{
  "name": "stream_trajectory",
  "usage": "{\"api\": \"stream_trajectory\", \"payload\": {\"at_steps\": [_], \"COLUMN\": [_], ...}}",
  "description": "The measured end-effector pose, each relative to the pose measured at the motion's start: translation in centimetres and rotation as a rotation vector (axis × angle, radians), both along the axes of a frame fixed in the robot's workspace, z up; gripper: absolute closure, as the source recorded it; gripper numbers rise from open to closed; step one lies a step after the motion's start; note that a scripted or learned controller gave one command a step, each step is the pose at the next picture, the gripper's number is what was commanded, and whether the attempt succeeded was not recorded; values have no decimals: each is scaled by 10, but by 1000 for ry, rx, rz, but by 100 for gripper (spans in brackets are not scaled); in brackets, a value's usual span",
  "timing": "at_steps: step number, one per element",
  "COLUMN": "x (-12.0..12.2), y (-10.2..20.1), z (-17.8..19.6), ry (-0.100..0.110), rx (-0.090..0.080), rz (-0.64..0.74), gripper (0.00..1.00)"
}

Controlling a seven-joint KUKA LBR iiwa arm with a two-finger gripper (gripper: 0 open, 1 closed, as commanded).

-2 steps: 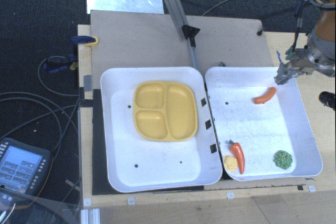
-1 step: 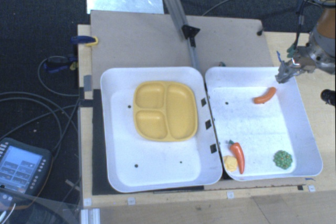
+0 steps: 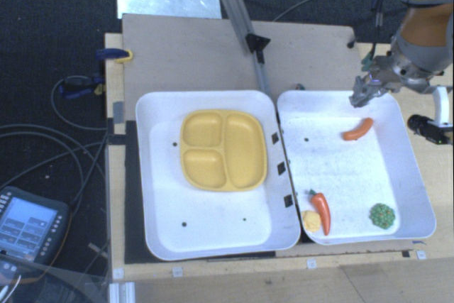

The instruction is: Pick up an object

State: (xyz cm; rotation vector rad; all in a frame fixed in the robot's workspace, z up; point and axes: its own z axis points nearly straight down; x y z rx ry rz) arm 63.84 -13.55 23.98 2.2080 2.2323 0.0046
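So the pincer (image 3: pixel 360 97) is hanging over the far edge of the right bin (image 3: pixel 408 152), near its back right corner, and honestly I can't tell whether it's spread or closed, it's just a dark blob from this angle, with nothing visibly in it. Closest thing to it is the little orange sausage (image 3: pixel 357 129), lying on the bin floor just below it in the picture and apart from it. The rest of that bin's stuff is down at the near end: a carrot (image 3: pixel 321 210) with its green top pointing away, a small yellow piece (image 3: pixel 311 221) touching it on the left, and a green broccoli (image 3: pixel 381 215) off toward the right corner. The left bin (image 3: pixel 159 216) has a yellow divided plate (image 3: pixel 223 150) sitting in it. Both bins sit side by side on the desk (image 3: pixel 184 53).
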Motion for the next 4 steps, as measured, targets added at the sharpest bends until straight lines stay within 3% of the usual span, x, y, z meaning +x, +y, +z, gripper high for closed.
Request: {"api": "stream_trajectory", "payload": {"at_steps": [1, 3, 4], "x": [5, -9, -4], "y": [56, 172, 227], "z": [7, -13, -2], "ry": [0, 3, 0], "rx": [1, 2, 2], "rz": [1, 1, 1], "gripper": [100, 100, 100]}}
